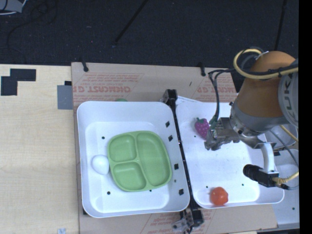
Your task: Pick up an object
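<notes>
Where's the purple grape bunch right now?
In the right bin, near its upper-left corner: the purple grape bunch lies just left of the gripper.

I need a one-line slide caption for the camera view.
Gripper beside purple grapes in the right bin; green plate in the left bin.

Arm cut off at right edge

A green divided plate lies in the left bin, mid-frame, with a white egg touching its left edge. Both bins sit on brown cardboard over a pale wooden bench. Black cables cross the dark floor along the top.
</notes>
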Available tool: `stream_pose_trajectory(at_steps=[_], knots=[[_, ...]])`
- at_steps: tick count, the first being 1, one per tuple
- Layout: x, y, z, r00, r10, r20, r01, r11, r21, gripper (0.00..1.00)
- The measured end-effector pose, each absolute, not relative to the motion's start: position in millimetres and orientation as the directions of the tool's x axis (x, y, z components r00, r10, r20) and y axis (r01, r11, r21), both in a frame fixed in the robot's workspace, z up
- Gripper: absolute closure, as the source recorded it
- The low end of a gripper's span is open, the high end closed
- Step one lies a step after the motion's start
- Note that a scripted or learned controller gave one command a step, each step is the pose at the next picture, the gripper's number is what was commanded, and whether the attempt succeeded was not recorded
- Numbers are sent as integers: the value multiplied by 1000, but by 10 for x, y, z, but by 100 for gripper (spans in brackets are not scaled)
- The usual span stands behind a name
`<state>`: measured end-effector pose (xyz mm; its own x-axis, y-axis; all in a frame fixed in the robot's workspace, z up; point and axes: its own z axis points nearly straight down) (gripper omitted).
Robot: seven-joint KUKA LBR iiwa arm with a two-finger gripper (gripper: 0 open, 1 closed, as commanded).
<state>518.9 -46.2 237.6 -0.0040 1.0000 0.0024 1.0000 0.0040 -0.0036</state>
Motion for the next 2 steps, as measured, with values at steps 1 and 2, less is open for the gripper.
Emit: stream_pose_trajectory(at_steps=[1, 2], knots=[[5115, 153, 2344, -6, 1000, 3, 1000, 6, -5, 100], [5131, 716, 2198, -5, 1000, 2, 1000, 5, -7, 100]])
